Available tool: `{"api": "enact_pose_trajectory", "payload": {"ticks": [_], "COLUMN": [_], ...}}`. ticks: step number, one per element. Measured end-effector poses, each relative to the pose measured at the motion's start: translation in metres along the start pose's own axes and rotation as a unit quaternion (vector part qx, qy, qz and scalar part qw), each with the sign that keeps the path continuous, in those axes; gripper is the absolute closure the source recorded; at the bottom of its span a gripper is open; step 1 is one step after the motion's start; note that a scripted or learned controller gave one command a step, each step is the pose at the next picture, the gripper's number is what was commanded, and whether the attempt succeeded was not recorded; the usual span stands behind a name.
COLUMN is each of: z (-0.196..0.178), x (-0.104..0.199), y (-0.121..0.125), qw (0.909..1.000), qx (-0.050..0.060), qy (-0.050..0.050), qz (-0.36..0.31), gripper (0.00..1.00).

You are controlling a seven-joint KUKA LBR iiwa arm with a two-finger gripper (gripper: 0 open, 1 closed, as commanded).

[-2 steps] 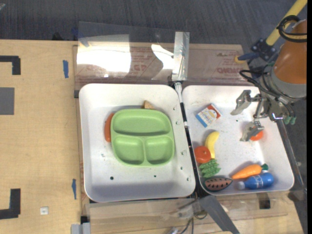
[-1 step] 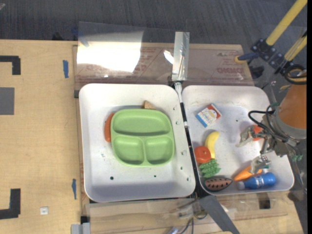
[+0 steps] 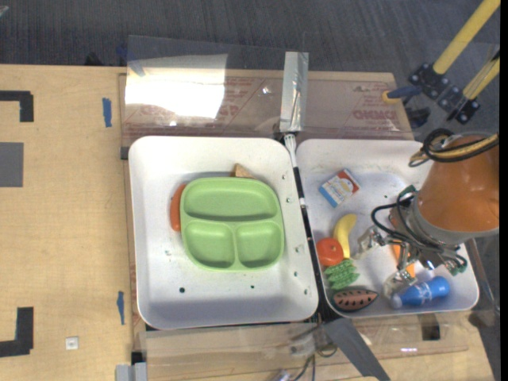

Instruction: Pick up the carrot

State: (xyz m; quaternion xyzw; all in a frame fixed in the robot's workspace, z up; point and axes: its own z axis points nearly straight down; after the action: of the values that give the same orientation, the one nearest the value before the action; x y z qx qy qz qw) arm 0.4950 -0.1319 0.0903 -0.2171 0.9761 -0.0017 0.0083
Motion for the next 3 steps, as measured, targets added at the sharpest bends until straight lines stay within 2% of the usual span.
{"api": "enact_pose_trajectory", "payload": {"ticks": [1, 2, 3], "z": [-0.013, -0.097, -0.095], "x": [-0.005, -0.023, 0.013], "y": [-0.001, 0.046, -0.033], "qw": [1.0000, 0.9958, 0.9958], "qx": [0.003, -0.002, -0.002], "qy": [-0.006, 0.002, 0.005], "qz": [-0.001, -0.091, -0.092], "gripper": [1.00, 1.00, 1.00]}}
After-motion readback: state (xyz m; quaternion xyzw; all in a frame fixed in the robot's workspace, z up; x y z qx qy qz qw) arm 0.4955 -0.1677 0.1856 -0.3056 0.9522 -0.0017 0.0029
